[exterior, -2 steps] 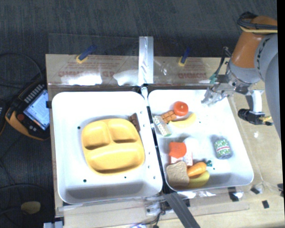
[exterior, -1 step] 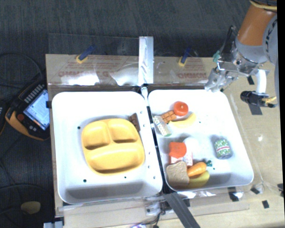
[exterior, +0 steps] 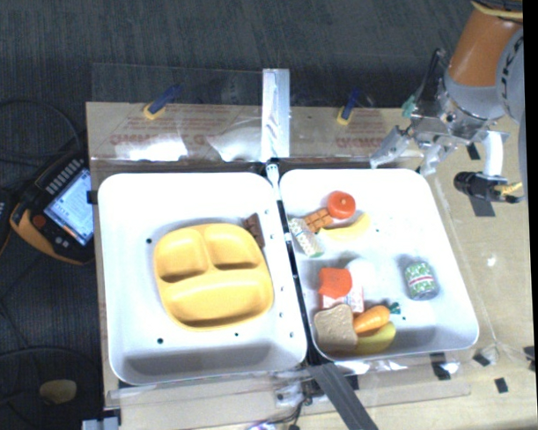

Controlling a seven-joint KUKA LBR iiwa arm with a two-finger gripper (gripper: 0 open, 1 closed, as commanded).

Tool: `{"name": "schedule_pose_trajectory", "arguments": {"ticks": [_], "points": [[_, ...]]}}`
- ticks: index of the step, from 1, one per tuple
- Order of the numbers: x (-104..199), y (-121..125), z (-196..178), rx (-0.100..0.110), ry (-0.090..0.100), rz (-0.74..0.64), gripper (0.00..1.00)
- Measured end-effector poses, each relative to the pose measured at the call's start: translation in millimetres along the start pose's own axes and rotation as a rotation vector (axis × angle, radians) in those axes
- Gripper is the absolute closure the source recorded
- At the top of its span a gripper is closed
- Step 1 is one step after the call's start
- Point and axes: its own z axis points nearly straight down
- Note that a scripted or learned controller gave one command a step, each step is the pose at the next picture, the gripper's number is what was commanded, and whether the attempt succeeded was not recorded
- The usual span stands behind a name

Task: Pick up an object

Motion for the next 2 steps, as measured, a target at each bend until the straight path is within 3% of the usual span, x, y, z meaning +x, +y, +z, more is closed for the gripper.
{"name": "schedule_pose_trajectory", "arguments": {"ticks": [1,2], "points": [[47,-7,87,0.002,0.002,-0.010,0.00],[52,-3,148,-0.013,0.002,-0.324,0.00]]}}
